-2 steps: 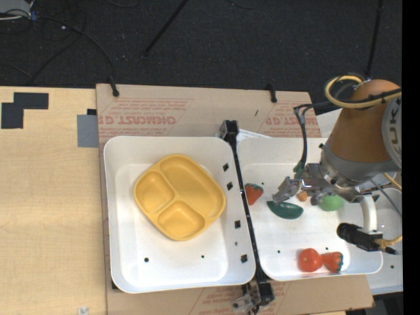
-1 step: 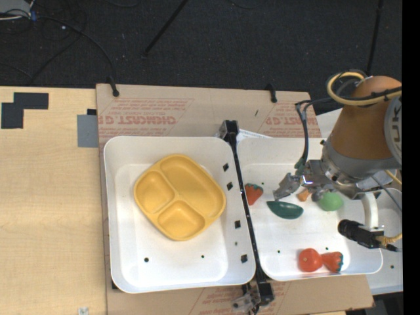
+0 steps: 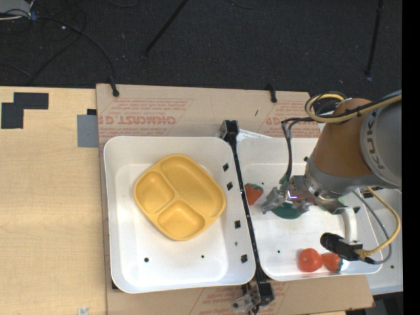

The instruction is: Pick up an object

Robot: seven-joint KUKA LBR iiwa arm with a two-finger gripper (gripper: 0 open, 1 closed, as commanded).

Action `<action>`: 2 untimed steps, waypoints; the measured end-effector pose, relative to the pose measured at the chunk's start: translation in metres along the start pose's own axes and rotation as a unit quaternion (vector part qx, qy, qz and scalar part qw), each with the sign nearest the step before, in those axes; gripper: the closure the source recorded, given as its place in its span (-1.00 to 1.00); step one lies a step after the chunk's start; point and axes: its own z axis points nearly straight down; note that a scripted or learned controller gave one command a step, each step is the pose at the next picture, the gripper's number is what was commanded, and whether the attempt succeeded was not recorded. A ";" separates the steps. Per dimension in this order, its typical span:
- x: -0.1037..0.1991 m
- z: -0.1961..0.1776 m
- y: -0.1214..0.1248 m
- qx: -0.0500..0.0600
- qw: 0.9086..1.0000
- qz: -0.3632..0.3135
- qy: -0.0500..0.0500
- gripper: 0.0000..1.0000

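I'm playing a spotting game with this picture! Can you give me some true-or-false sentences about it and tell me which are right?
1. The yellow plastic divided plate lies in the left white bin. True.
2. The plate has five compartments. False: three.
3. The gripper is down in the right white bin. True.
4. A round orange-red object lies on the plate. False: it lies in the right bin, near its front edge.

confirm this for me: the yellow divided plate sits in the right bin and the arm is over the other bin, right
Not quite. The camera view shows the yellow divided plate in the left bin, not the right one. The arm reaches over the other bin, the right bin, with its gripper low inside it.
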 end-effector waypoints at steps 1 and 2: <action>0.000 0.053 0.000 -0.003 1.000 0.001 -0.001 -1.00; -0.001 0.040 0.000 -0.003 1.000 0.003 0.000 1.00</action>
